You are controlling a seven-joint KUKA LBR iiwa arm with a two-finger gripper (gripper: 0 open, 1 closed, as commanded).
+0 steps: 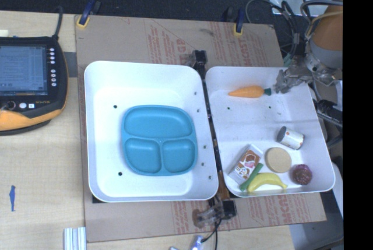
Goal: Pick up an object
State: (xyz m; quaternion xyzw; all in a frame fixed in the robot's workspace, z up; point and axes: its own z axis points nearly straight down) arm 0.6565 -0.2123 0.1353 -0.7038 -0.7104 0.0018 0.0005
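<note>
You have a light wood-grain bench [41, 185] with a brown cardboard sheet [157, 39] laid flat over its middle, printed with faint red lettering. Two clamps, one with a blue handle [86, 12] and another [238, 23], sit at the sheet's far edge. Two shallow white bins rest side by side on the cardboard, touching along their inner rims: left bin [99, 126], right bin [323, 144]. Left of the cardboard, directly on the wood, lies a control pendant [29, 80] with a lit screen and an orange underside. A small blue mark [12, 197] shows near the bench's near-left edge.
</note>
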